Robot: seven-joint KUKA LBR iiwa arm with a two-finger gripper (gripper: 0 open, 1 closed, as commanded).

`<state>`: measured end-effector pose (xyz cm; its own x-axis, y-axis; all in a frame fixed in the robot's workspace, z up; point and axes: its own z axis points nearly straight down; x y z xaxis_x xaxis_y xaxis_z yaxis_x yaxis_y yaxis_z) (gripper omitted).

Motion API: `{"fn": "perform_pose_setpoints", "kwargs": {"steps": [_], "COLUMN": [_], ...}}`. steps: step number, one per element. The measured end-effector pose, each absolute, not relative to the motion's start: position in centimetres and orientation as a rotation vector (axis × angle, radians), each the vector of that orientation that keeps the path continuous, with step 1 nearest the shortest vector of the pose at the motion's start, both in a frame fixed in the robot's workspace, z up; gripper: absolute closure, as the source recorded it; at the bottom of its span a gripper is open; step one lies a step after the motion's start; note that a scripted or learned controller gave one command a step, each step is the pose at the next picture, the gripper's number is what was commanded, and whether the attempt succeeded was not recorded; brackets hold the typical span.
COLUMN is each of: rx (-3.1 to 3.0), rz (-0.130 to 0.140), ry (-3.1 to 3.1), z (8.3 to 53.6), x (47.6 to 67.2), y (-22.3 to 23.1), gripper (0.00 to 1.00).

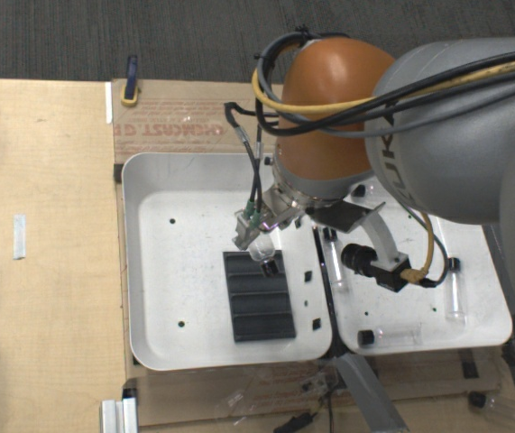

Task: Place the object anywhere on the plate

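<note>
Gripper (255, 234) low in left bin (149, 242), at black ridged block's (259, 298) far end | jaws' state: cannot tell | block lies near bin's front-right corner | step: grasp attempt | next: secure pinch, lift, find plate.

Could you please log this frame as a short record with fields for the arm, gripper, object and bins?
arm: grey with an orange band, reaching in from the right over the bins
gripper: low over the left bin, at the top end of the black object; finger state hidden
object: black ribbed slab lying flat in the left bin, toward its lower right
left bin: white, holds the black object
right bin: white, partly covered by the arm
bench: tan board to the left of the bins
</note>
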<state>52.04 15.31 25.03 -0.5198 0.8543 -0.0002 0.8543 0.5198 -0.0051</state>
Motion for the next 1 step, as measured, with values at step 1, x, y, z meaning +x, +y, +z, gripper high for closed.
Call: {"fn": "perform_pose_setpoints", "kwargs": {"steps": [1], "rx": [-1.242], "rz": [0.003], "ry": [-2.885], "z": [24.17], "x": [52.68], "y": [10.30], "gripper": [1.00]}}
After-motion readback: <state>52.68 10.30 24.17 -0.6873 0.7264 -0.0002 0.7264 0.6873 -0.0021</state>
